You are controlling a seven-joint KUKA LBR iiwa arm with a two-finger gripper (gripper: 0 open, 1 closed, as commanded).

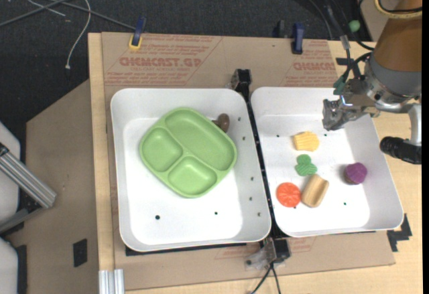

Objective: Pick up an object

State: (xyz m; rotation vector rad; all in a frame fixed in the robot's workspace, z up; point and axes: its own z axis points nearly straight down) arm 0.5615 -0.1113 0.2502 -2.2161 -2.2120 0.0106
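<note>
Over the right-hand bin [375,215] on the desk, the robot arm's gripper [333,116] hangs near the bin's far edge, nothing visible between its fingers; whether they are spread wide or drawn narrow cannot be told from this angle. By the look of it, the pick is at the approach stage, no object yet reached. Nearest the gripper lies a yellow block [305,142], just below and to its left in the camera view, apart from it. Farther toward the front of the bin sit a green toy [305,166], an orange round piece [289,194] touching a tan cylinder [315,191], and a purple ball [355,173] off to the right. The next move likely calls for shifting over one of these and descending squarely. Across the divide, the left bin [134,219] holds a green divided plate [188,151] with a small brown object [222,122] at its rim.
</note>
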